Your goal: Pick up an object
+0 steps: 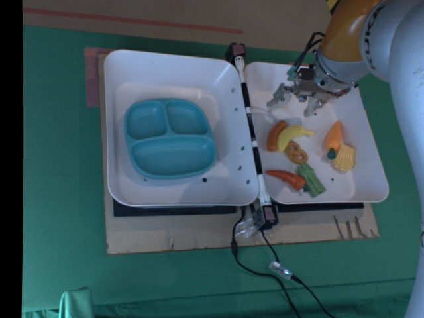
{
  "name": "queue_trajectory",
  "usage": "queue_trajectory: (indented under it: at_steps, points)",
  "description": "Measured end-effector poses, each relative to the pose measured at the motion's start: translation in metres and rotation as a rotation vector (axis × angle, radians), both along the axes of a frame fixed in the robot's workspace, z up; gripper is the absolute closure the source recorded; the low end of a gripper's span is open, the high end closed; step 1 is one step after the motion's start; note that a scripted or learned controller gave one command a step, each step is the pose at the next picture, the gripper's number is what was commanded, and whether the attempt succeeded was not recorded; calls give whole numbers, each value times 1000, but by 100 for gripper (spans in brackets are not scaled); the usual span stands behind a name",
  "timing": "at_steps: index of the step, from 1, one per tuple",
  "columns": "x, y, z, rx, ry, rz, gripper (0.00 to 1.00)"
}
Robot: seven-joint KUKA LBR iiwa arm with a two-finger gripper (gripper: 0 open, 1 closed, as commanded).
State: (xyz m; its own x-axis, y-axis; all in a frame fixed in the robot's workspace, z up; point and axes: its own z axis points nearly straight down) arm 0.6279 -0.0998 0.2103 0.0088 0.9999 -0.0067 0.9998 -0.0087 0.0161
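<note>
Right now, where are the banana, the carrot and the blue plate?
banana (296, 135), camera view, middle of its curve.
carrot (334, 136), camera view, orange body.
blue plate (170, 166), camera view, floor of its large compartment.

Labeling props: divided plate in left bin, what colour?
Teal-blue divided plate, clear in the camera view.

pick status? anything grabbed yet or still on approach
Done: the arm has reached over the right bin, and the gripper hangs open above its far end. In hand: nothing sits between the fingers. Left: the whole grasp. The banana, carrot, red pepper and the other toy foods all lie on the bin floor. The teal divided plate sits in the left bin.
</note>
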Motion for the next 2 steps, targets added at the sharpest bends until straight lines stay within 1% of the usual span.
queue_trajectory:
  at_steps: [1,2]
  points:
    - [1,-1,11,-1,-4,-3,100]
    - [1,-1,11,-1,-4,-3,0]
